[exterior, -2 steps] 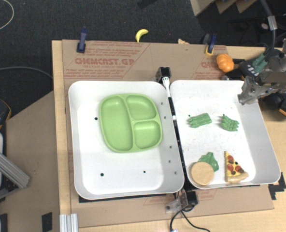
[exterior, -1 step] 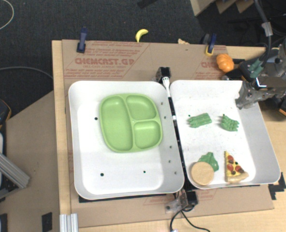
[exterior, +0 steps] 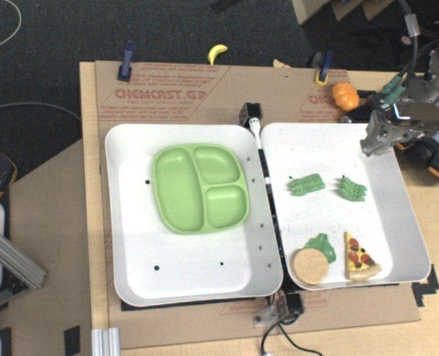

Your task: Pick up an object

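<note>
A: Where is the end effector (exterior: 374, 141)?

B: Over the far right corner of the right bin (exterior: 406, 199), at the rim. I cannot tell how it is set, and nothing shows in its grip.

A: What lies nearest it?

B: Two green toy pieces on the bin floor, side by side but apart: a leafy green piece (exterior: 351, 189) toward the bin's right edge and a longer green piece (exterior: 306, 185) toward its middle. Neither touches the end effector.

A: And further off?

B: At the near edge of the same bin, one pizza slice (exterior: 360, 257) with red dots toward the right corner, and a round tan disc (exterior: 310, 266) just left of it, with a third green leafy bit (exterior: 323, 245) touching the disc's upper edge. So five things in that bin: three green, one slice, one disc.

A: The other bin?

B: The left bin (exterior: 130, 199) carries one pale green divided plate (exterior: 201, 188) with three compartments, lying toward its far half.

A: Any writing?

B: The brown sheet on the table (exterior: 93, 273) has red print along its far edge; it looks like "CHEMCAST", repeated, though the rest is too blurred to read.

A: Anything outside the bins?

B: One orange toy (exterior: 345, 96) near the far right corner, one yellow banana (exterior: 216, 53) beyond the far edge, and two blue clamps (exterior: 125, 64) on that edge.
</note>
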`<state>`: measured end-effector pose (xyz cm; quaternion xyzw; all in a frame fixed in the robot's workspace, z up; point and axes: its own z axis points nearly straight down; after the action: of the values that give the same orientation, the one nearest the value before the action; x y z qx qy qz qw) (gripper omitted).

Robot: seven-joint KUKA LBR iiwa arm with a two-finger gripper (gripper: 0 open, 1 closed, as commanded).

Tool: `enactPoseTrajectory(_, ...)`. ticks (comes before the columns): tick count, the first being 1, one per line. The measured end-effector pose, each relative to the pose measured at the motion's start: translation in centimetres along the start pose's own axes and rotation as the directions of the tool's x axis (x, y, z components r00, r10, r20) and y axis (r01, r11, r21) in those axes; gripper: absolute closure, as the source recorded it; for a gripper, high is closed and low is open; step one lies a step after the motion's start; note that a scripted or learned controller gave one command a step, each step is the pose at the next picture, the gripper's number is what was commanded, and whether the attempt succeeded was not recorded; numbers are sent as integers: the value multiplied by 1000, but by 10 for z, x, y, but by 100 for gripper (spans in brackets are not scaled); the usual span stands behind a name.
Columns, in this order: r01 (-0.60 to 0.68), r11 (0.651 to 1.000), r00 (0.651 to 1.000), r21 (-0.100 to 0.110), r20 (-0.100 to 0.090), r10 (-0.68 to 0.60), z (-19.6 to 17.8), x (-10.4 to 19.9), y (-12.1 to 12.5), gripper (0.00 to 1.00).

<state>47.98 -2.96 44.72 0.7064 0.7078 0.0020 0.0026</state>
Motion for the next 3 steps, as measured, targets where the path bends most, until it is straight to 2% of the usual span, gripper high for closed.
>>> enactPoseTrajectory(1,-1,1000,1000,10,-1,1,17,10,-1,100)
enactPoseTrajectory(2,-5,1000,1000,12,-1,5,63,-5,-1,100)
enactPoseTrajectory(3,9,1000,1000,-7,-4,-9,-34,82,0,100)
